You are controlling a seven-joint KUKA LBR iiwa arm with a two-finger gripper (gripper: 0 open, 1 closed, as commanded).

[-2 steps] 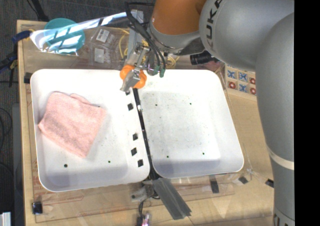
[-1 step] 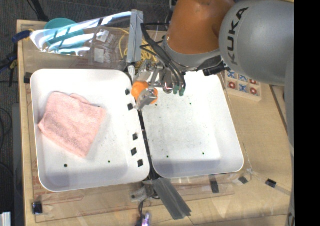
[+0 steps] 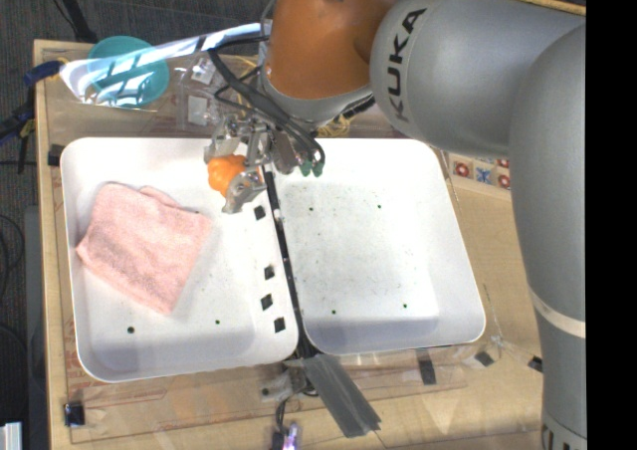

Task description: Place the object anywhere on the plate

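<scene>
The gripper [image 3: 237, 171] looks pinched on a small orange object [image 3: 223, 172], I think, at the left bin's [image 3: 90, 343] far right; pink cloth [image 3: 144, 244] lies well left.

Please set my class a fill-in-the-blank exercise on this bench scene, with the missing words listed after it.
1. The folded towel lying in the left bin is ____ in colour.
2. The small ball next to the gripper is ____ in colour.
3. The letters on the grey arm spell ____.
4. The gripper is above the ____ bin's far right corner.

Missing words: pink; orange; KUKA; left
</scene>
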